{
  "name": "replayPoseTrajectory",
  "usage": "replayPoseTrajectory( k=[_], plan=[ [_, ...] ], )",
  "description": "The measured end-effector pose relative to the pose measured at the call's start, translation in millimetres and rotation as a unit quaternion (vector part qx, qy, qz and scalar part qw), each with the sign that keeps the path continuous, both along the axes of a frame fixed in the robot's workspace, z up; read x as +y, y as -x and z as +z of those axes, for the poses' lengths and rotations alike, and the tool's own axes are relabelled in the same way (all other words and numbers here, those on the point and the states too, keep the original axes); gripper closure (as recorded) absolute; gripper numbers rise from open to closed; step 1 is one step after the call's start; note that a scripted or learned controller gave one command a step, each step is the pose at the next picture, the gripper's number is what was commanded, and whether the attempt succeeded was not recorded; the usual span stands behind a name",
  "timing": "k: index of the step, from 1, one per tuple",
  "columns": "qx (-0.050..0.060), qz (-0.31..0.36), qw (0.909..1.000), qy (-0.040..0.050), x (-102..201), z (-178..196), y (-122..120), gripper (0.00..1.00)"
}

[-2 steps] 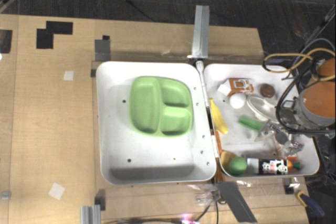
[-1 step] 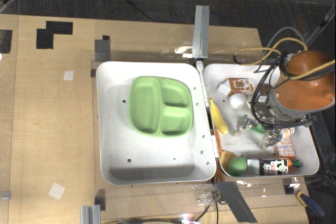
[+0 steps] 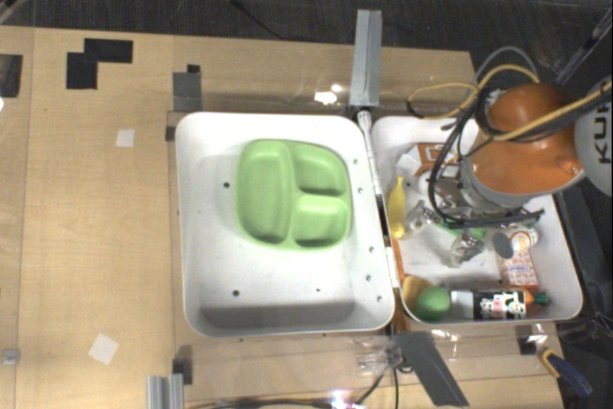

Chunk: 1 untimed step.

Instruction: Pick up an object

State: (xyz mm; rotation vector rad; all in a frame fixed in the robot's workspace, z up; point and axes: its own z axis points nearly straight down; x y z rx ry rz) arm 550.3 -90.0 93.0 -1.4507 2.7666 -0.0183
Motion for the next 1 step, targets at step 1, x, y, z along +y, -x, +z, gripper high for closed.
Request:
replayPoseTrajectory(
  k=[1],
  plan=[
    [-0.001, 0.014, 0.9999, -0.0007, -28.2, 0.0, 32.2, 0.00]
  ],
)
